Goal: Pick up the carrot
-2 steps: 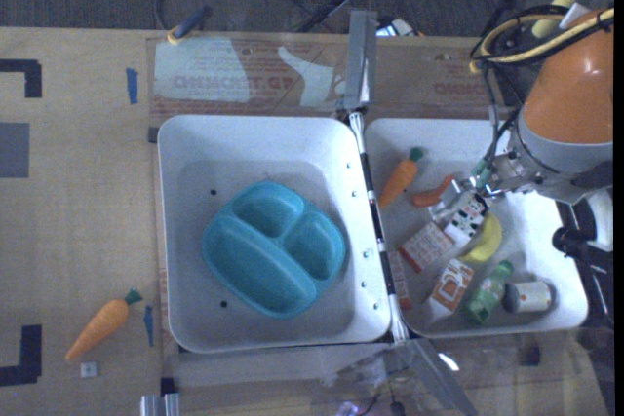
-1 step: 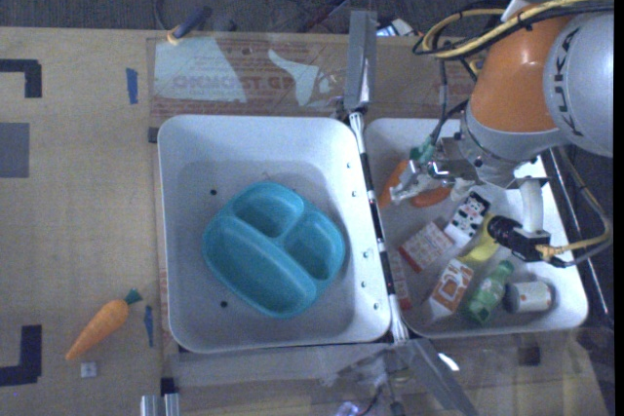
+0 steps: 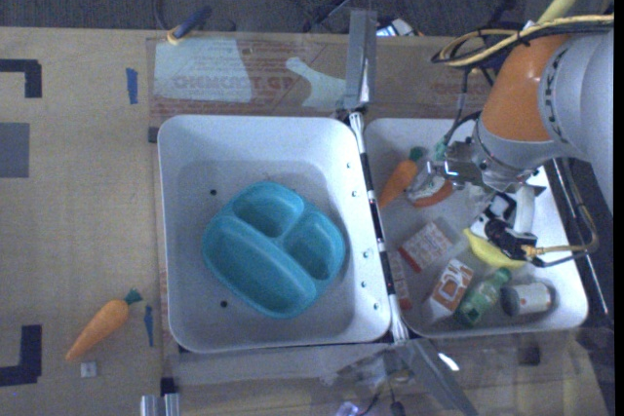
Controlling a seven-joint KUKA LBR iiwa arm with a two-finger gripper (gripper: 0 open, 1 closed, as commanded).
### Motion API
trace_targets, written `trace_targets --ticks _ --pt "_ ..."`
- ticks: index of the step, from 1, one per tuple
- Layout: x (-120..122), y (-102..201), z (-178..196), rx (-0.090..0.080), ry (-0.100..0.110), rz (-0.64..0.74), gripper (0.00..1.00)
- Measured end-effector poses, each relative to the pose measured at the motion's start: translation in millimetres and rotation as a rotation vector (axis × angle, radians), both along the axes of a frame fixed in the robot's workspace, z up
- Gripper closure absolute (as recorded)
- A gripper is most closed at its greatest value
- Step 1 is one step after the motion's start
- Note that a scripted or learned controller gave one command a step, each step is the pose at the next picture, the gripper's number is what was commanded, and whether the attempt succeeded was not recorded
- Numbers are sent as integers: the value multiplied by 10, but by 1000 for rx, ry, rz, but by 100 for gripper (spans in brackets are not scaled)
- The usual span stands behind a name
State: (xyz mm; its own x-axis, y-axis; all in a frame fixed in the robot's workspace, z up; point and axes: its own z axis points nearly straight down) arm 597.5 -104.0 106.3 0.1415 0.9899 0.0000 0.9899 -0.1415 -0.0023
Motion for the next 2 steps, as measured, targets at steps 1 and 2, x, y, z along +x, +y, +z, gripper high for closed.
trace_targets --ticks 1,2 --pt "291 -24 -165 -6 24 13 0" --pt "658 96 -211 -3 4 127 0"
